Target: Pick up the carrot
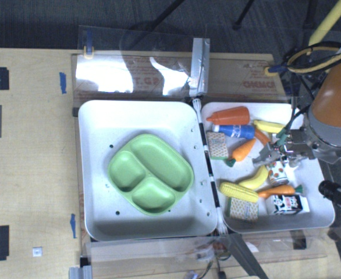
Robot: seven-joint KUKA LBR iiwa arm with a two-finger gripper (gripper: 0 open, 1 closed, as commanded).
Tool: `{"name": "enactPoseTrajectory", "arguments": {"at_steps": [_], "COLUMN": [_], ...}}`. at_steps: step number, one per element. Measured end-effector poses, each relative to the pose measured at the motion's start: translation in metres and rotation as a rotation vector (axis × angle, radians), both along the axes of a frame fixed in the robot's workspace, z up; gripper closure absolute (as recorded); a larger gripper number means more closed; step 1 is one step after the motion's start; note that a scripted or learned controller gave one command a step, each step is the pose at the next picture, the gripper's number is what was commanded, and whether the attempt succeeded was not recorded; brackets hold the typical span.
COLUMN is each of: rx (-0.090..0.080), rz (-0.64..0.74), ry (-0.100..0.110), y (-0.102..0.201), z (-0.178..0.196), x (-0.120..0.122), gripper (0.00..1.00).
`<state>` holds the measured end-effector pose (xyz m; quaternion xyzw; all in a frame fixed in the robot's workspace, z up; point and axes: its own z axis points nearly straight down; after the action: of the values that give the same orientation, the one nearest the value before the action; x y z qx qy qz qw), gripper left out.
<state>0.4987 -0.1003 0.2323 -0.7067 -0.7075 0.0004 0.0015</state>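
Nearest me, the right bin's front rim point(275, 228) fences in a crowded heap. The tool point(270, 153) hovers low at the bin's middle; I can't tell its state from here. I take the carrot point(244, 149) to be the orange piece just left of it, between a blue bottle point(235, 132) and a banana point(255, 179). A second carrot-like piece point(278, 191) lies nearer, so I could grab the wrong one, or snag a neighbour.
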Motion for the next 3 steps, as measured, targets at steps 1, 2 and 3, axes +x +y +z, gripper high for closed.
{"name": "enactPoseTrajectory", "arguments": {"at_steps": [1,2,3], "rx": [0.000,-0.002,-0.002], "rz": [0.244,0.511,0.472], "ry": [-0.001,-0.006,-0.012], "y": [0.014,-0.041,-0.015], "z": [-0.047,-0.049,-0.145], "x": [-0.019,-0.019,0.029], "gripper": [0.00,0.00,0.00]}}
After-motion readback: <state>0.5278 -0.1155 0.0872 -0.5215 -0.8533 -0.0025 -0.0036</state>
